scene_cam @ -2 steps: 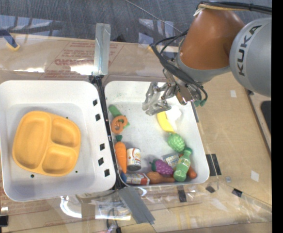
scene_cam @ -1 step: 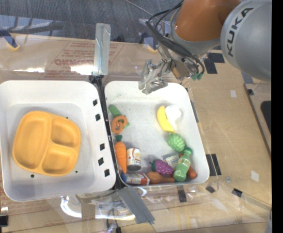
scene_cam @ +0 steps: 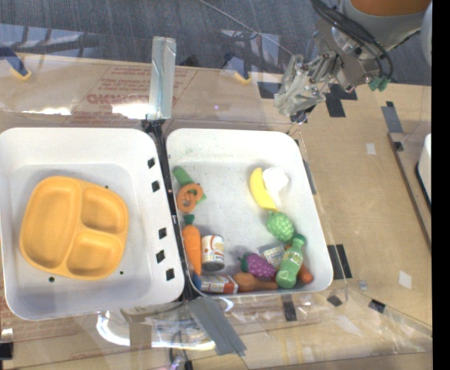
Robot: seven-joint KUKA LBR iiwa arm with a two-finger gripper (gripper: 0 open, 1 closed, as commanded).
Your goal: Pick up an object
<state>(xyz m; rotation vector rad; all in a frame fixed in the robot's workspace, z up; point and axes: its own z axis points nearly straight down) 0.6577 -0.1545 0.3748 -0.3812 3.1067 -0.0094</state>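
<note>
Closest to the camera there's a strip of grey tape (scene_cam: 216,328) and some crinkled clear plastic (scene_cam: 171,331) stuck along the front edge of the bench, right below where the two bins meet.

The right bin (scene_cam: 311,177) has all the toy food. Packed along its front wall: a small can (scene_cam: 213,251) with a white and red label, a flat red packet (scene_cam: 217,285), a purple grape bunch (scene_cam: 260,266), a green bottle (scene_cam: 290,265) with a label, and something orange-red (scene_cam: 307,276) tucked in the corner. None of the label writing is readable, too small and blurry. An orange carrot (scene_cam: 192,248) lies along the divider, with an orange ring-shaped piece (scene_cam: 189,196) and a green bit (scene_cam: 182,176) above it. Nearer the right wall a yellow banana (scene_cam: 260,190) touches a white piece (scene_cam: 275,181), with a bumpy green fruit (scene_cam: 281,226) just below.

The left bin (scene_cam: 9,168) holds a yellow divided plate (scene_cam: 73,227).

There's faint red printing (scene_cam: 121,87) on the cardboard behind the bins, can't make it out.

The gripper (scene_cam: 300,92) hangs over the bench just beyond the right bin's back corner, well apart from the toys, nothing in it. Can't tell how wide it's set.
</note>
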